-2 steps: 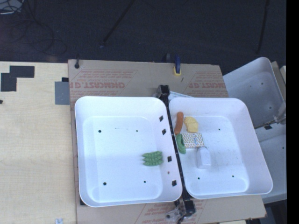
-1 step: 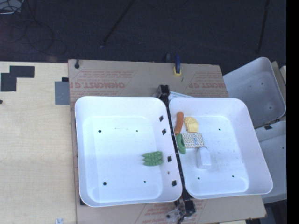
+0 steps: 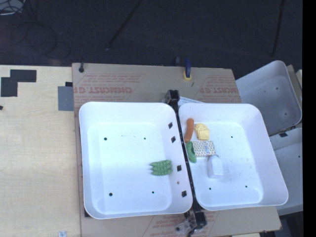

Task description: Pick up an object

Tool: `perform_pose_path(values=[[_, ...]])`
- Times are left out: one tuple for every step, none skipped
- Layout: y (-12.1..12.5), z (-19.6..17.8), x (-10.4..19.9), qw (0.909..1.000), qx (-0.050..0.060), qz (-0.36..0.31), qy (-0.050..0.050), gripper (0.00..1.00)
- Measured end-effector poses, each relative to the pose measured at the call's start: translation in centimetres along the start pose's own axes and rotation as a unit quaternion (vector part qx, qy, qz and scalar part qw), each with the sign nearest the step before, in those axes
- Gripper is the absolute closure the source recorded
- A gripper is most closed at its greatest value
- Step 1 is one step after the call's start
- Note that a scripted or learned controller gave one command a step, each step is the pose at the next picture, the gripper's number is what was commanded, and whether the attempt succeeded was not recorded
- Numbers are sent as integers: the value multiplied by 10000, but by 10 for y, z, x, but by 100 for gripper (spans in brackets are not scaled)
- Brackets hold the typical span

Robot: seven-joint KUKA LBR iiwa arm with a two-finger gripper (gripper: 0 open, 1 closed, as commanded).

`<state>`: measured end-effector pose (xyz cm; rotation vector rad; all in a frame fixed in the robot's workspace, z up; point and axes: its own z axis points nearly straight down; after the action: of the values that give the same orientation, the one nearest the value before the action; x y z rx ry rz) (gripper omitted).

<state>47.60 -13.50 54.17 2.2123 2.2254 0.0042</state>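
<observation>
Green pea pods (image 3: 161,168) lie alone in left bin (image 3: 94,132) | carrot (image 3: 189,129), yellow piece (image 3: 202,131), white block (image 3: 214,167) crowd right bin's (image 3: 256,152) inner wall, likely awkward grasps | gripper state: cannot tell

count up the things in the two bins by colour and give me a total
Green: 2, the pea pods in the left bin and a green piece in the right bin
Orange: 1, the carrot
Yellow: 1, the yellow piece
White or pale: 2, the patterned packet and the white block
Total: 6
</observation>
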Motion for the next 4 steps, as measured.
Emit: perform_pose_path(values=[[1, 4, 70, 10000, 38, -11, 11, 100], [1, 4, 145, 10000, 45, -15, 8, 100], [-1, 134, 190, 9999, 104, 5, -3, 100], [1, 57, 246, 10000, 3, 0, 12, 100]])
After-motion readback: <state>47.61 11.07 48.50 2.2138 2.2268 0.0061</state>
